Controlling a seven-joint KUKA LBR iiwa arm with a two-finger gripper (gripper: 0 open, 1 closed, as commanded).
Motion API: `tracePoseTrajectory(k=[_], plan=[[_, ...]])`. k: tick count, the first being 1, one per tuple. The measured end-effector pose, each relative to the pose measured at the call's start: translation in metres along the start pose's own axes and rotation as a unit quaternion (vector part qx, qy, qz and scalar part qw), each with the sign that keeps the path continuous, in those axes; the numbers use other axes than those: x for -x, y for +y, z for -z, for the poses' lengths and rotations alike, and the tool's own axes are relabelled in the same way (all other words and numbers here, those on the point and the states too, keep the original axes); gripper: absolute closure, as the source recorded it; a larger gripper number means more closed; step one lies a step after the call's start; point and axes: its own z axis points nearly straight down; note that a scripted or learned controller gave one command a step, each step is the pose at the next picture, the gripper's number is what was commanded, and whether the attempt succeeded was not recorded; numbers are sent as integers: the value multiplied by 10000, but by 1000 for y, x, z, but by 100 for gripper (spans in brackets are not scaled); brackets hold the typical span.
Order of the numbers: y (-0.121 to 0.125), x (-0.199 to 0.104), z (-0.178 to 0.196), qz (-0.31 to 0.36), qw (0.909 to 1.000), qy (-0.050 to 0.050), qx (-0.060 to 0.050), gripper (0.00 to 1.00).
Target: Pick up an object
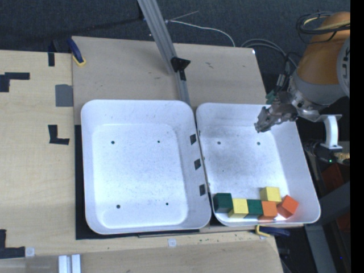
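The gripper (pixel 263 123) hangs over the right bin (pixel 239 152) holding nothing visible, its spread impossible to tell, so the approach is in hand: next it must travel toward the blocks (pixel 256 205) clustered well below it.

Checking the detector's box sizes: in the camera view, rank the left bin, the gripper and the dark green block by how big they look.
1. left bin
2. gripper
3. dark green block; it looks only slightly smaller than the gripper, so that ranking is unsure.

Two bins (pixel 139 110), six blocks (pixel 254 205)
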Motion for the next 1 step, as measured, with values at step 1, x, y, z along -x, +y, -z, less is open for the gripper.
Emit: tracePoseTrajectory(k=[1], plan=[[0, 0, 9, 6, 10000, 0, -6, 100]])
